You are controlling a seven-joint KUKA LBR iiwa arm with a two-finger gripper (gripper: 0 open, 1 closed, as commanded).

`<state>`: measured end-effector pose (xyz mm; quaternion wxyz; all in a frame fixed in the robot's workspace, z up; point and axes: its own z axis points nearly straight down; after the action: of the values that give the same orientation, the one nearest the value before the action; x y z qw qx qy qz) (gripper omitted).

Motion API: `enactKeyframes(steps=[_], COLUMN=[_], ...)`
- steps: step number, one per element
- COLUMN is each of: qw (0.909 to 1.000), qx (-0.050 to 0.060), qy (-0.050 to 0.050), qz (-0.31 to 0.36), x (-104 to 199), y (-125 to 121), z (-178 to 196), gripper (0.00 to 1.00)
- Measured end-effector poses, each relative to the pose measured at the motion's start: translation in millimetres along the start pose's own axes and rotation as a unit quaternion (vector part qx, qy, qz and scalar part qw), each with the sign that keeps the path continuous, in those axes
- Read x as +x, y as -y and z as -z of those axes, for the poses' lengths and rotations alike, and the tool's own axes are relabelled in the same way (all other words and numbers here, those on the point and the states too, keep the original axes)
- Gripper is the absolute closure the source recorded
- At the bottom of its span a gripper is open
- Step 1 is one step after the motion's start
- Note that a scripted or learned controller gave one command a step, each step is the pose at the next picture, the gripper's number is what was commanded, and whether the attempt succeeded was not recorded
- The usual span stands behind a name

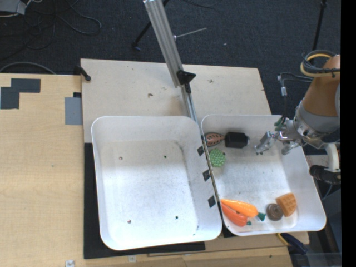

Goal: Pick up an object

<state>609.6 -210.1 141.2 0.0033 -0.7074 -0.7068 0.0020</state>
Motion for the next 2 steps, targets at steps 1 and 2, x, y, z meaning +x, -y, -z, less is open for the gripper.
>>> enactKeyframes(steps=[1,2], qw=[1.0000,1.0000], qx=[-0.002,-0.003], qy=[0.001,0.001], qz=[0.000,-0.001], x=[0.9,0.3], y=[-0.5,-0.6], z=[-51.4,-39.8], gripper=[0.00,1.00])
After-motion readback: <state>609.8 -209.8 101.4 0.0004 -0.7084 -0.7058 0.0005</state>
